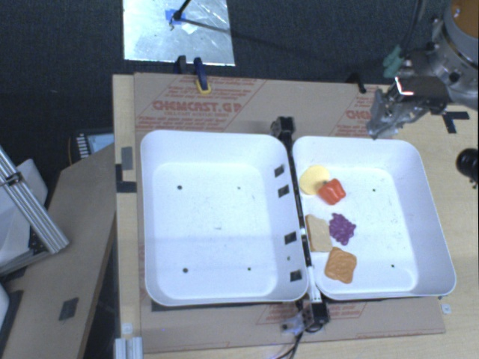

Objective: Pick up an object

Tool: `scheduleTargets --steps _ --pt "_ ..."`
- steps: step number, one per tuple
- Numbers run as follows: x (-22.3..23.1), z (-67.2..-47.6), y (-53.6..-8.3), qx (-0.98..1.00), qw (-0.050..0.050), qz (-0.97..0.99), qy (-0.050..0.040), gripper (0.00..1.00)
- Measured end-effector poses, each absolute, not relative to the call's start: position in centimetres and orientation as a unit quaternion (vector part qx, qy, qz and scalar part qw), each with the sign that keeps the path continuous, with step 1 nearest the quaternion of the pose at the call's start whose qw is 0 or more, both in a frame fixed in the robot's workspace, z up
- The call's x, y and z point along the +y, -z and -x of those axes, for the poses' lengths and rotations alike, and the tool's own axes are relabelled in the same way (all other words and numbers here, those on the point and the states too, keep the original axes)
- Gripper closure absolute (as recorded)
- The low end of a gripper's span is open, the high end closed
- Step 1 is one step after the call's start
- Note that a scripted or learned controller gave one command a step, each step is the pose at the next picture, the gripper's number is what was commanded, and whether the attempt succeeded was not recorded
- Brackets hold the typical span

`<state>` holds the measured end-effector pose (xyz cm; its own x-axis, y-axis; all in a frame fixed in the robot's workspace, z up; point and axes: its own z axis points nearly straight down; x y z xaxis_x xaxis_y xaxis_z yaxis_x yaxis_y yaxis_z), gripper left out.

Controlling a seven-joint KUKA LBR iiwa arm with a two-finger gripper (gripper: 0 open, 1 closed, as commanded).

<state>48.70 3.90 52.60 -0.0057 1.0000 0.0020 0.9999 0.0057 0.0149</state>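
- My arm [458, 21] comes in at the camera view's upper right corner, mostly pale grey metal with rounded housings.
- An orange-tan patch sits at the very top of what shows of me, just above the grey wrist.
- Thin dark cables trail along my upper side, running up and out of view.
- A small teal-green fitting sticks out on the left of my wrist block.
- My wrist block is dark and boxy, with a little bright white-and-red mark on its face.
- My gripper [383, 123] is grey and silvery, narrow, with a blurred, glinting metal look; its finer detail is too small to read.
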Motion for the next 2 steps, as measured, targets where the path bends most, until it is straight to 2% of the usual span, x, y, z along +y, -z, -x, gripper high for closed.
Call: scheduleTargets --steps 1,2 --pt "11.0 -48.6 -43.7 0.711 -0.002 -0.703 0.0021 1.0" --pt "15.5 -48.6 -51.9 0.71 0.002 -0.704 -0.0054 1.0"
